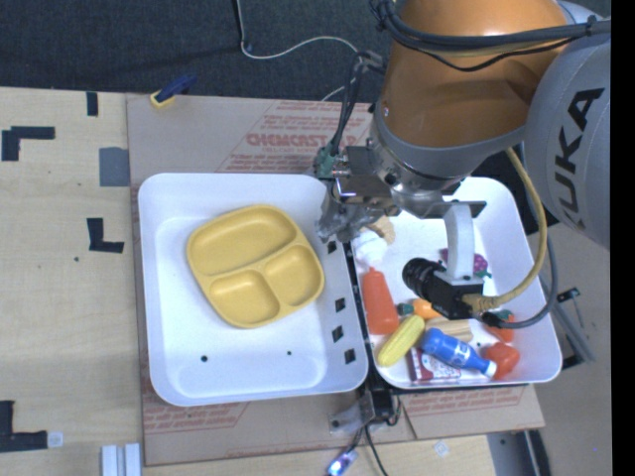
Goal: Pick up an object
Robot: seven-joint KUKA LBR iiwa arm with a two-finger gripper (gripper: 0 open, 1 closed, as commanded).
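Orange bottle [378, 302] lies just below the gripper [349, 216].

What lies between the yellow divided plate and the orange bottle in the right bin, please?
In the camera view, bare white floor of the left bin, then the two bins' adjoining rims, separate the yellow divided plate from the orange bottle.

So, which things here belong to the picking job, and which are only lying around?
Belong to the job:
- gripper, over the wall between the bins
- right bin with the pickable things: orange bottle, corn cob, blue tube

Only lying around:
- yellow divided plate in the left bin
- cardboard sheet under the bins
- black cable behind
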